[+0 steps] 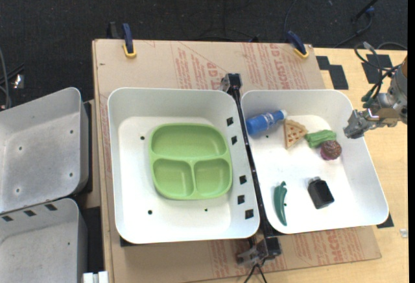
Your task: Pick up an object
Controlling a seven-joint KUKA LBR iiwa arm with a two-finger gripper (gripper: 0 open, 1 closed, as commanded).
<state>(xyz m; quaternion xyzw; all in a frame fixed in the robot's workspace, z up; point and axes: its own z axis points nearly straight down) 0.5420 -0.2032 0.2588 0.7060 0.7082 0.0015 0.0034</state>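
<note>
The right bin (353, 210) holds a blue bottle (264, 121) lying on its side, a tan wedge-shaped piece (294, 134), a green block (320, 138), a dark red ball (331, 150), a black block (320, 193) and a green pepper-like piece (281, 202). My gripper (356, 126) hangs over the right rim of that bin, a little right of the green block and red ball. It touches none of them.
The left bin (130, 210) carries a green divided plate (191, 160). A row of black clips runs along the divider (245, 165) between the bins. Loose white bin lids (39, 145) lie at the far left. Blue and yellow clamps (128, 40) hold the board's back edge.
</note>
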